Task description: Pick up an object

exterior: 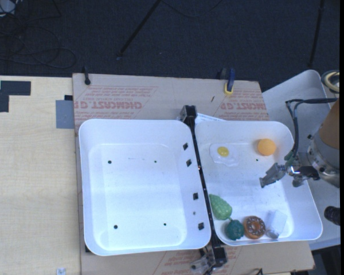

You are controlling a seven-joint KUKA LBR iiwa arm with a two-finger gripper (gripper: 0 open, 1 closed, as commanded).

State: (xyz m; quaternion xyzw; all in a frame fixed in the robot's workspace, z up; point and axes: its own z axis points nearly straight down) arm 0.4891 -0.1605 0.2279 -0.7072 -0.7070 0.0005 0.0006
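Inspector A: Where is the gripper (273,176) sitting?

Inspector B: It is hovering over the right bin (301,222), below the orange ball (266,146). I cannot tell how it is set, and nothing is showing in its grasp.

Inspector A: Other contents?

Inspector B: A fried egg (223,152) is lying near the divider; a green piece (221,206), teal piece (235,229) and doughnut (254,227) are lying along the near wall.

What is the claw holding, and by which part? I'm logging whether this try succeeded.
Nothing is held. The claw hangs over bare floor of the right bin, apart from the orange ball and the donut.
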